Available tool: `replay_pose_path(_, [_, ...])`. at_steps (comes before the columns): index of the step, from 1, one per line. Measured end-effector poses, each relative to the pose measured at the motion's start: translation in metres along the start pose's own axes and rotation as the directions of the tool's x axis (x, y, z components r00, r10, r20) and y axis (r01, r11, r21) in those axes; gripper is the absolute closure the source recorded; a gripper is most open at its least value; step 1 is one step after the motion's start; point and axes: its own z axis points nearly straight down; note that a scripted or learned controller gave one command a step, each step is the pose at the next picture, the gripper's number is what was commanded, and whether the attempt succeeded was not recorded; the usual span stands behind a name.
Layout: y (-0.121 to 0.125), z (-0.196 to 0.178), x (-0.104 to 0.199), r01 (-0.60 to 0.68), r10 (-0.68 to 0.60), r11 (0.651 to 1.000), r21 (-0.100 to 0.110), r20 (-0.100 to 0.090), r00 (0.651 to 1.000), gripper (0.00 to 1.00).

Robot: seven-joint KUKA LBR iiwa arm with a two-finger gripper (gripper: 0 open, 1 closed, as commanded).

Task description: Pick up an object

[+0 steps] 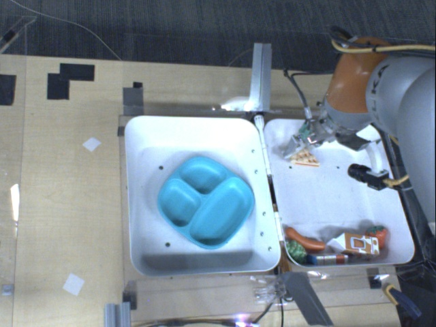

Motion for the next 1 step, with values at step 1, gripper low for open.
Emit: replay_pose_path(1, [0.0412,-0.0864,0.0812,-0.054,0.054,0.999,0.008,-0.004,0.999,1.00])
